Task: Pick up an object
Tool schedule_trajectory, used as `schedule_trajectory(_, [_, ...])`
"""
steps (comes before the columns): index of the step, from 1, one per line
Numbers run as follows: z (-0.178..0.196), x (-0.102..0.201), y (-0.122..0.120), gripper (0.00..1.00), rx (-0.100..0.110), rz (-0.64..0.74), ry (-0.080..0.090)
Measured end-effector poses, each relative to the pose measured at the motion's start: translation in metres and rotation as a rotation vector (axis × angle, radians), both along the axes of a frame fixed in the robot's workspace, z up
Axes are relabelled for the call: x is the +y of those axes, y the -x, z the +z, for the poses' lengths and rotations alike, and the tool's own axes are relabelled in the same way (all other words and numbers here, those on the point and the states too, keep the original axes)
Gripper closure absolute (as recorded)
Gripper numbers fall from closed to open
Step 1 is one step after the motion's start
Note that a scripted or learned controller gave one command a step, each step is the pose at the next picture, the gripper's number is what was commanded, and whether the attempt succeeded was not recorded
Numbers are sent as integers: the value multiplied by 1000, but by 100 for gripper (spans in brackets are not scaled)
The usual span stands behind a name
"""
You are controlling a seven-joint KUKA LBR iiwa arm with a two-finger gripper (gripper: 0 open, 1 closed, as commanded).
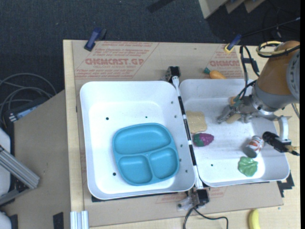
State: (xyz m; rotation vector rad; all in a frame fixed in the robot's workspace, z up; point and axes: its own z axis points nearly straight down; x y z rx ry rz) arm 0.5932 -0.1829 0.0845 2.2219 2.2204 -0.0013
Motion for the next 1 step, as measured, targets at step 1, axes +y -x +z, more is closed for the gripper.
schedule_trajectory(1, [0,30,-45,0,-1,1,-1])
